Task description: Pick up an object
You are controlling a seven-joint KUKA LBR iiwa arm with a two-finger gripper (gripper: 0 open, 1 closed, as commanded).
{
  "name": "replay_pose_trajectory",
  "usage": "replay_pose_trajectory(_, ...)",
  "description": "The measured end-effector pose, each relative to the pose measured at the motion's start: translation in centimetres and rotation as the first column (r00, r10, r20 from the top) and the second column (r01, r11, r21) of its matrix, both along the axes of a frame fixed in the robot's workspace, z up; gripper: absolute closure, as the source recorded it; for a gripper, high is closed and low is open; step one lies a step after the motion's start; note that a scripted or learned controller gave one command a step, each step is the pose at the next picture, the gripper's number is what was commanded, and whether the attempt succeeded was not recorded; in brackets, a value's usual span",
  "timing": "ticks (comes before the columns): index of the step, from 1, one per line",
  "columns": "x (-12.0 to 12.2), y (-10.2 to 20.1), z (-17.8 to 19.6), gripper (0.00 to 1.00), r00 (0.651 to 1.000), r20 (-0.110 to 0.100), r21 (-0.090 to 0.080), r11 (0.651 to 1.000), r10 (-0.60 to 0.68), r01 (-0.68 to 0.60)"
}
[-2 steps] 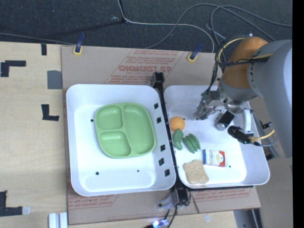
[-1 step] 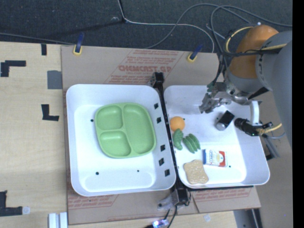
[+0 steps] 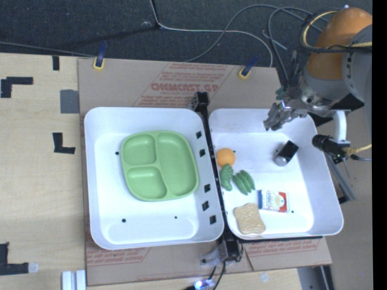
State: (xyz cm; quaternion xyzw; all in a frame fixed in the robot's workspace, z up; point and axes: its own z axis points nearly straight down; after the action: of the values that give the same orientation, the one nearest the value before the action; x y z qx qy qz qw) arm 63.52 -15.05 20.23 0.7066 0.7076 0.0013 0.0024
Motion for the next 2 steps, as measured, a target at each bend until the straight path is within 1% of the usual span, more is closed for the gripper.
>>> replay_pose_trajectory(1, -0.3, 0.7, 6.1, 1.0, 1.0, 0.001, 0.0, 1.0, 0.001, -0.001)
replay_pose_trajectory(2, -0.4, 5.2, 5.5, 1.0, 1.0, -0.006, 0.002, 1.0, 0.003, -0.003)
